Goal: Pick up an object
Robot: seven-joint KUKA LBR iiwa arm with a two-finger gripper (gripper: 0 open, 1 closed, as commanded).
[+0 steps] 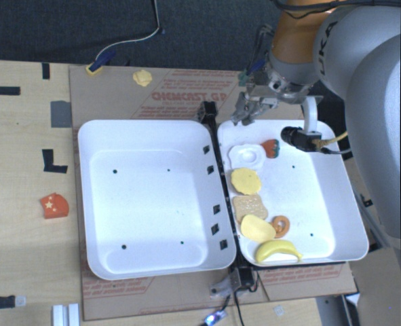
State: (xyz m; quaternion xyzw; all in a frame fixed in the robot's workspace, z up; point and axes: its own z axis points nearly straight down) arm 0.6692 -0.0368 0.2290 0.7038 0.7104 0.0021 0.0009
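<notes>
Camera view, read from left to right. A red piece (55, 206) lay on the bench at the left edge of the frame, and a small yellow scrap (142, 78) lay on the cardboard in the upper middle. The left bin (95, 141) held nothing that could be made out. Along the left wall of the right bin (329, 182) ran a column of food-shaped toys: a white piece (245, 156), a red piece beside it (271, 148), a yellow disc (245, 180), a tan cracker (248, 204), a yellow lump (256, 227), a small orange ring (280, 224) and a banana (277, 251). The banana, the clearest candidate for picking, lay near the lower edge of the bin, long axis roughly across the frame, ends curving downward. The gripper (246, 114) hung above the bin's upper left corner; whether its fingers were parted or closed could not be told, and nothing showed between them. The pick appeared not yet done: every toy rested in the bin, so approach, grasp and lift remained.
</notes>
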